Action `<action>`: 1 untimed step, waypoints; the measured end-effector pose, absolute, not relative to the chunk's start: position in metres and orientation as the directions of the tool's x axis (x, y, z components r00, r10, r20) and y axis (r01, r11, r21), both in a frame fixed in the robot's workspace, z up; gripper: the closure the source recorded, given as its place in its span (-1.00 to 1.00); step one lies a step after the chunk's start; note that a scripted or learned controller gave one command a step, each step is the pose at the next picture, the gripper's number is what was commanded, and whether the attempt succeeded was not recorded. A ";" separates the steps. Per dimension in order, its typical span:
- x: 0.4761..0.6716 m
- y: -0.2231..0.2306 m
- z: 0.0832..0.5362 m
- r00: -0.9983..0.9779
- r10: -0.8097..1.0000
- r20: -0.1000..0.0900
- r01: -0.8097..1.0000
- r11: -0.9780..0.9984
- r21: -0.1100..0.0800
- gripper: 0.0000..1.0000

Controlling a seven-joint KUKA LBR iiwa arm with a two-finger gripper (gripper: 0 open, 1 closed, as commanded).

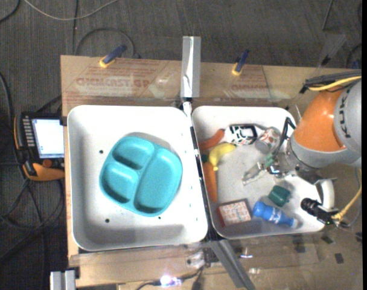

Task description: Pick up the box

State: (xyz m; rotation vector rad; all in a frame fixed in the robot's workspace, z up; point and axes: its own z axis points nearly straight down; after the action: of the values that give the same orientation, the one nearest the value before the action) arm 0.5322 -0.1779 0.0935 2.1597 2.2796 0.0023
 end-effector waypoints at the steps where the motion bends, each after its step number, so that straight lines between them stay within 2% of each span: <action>1: 0.533 -0.178 0.103 -0.053 0.999 0.001 0.999 0.053 0.003 1.00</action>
State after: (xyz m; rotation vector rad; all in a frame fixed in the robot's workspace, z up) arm 0.5326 -0.1781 0.1030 2.1604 2.2787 0.0038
